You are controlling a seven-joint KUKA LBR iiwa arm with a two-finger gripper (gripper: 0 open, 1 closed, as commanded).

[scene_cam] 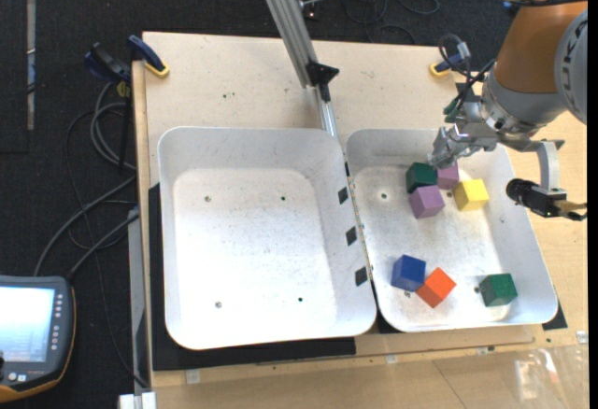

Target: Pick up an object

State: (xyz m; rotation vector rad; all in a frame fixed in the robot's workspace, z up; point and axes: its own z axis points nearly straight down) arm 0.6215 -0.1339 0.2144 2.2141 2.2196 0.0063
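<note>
The gripper (447, 151) hangs low over the back of the right bin (523, 239), right above a dark green block (421, 177) and a small pink block (449, 177); whether it grips anything cannot be told from here. Just in front of these lie a purple block (427, 201) and a yellow block (471, 194). Nearer the bin's front edge sit a blue block (408, 273) touching an orange block (435, 288), and a second green block (498, 289) off to the right. The left bin (187, 211) sits alongside
</note>
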